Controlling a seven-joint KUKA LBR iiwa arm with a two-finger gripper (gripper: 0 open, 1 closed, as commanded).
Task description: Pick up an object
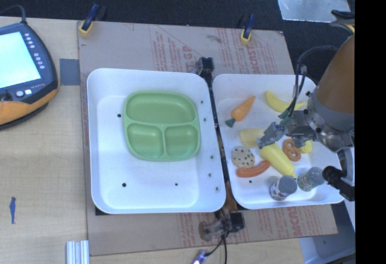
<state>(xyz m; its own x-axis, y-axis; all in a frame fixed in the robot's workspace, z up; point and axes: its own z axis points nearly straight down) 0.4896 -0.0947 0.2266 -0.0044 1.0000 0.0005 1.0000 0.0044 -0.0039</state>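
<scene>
Tool (272,134), state cannot be told, low in right bin (241,196) among crowded items: yellow corn-like piece (277,159) at its 5 o'clock, yellow wedge (250,136) at 9, pretzel (291,149) at 4. Risk, as judged: close neighbours may deflect the grasp or come up together. Carrot (243,108) at 11, sausage (253,169) at 7; left bin (108,190) holds green divided plate (161,125).

Arm (338,85) comes in from the right, orange band up top, grey wrist angled down-left — gripper (272,134) sitting low, pointing left.
</scene>
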